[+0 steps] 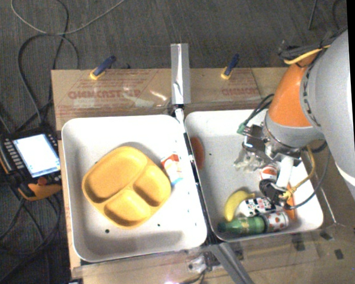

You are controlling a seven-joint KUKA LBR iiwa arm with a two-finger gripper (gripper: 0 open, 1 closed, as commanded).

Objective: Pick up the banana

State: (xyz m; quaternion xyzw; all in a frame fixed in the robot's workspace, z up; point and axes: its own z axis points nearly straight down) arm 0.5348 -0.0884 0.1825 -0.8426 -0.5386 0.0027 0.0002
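Two bins — my gripper point(249, 159) hovers at twelve o'clock of the banana point(234, 203), jaw state I cannot tell.

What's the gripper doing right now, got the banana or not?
Gripper: over the right bin, open or shut cannot be told. The banana lies in the bin, apart from it, not held.

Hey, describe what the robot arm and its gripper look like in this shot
The arm is bulky, rounded and light grey, with a broad orange band above the wrist. Black and yellow cables loop beside it. The gripper is a small metallic and dark assembly with a green patch near its top.
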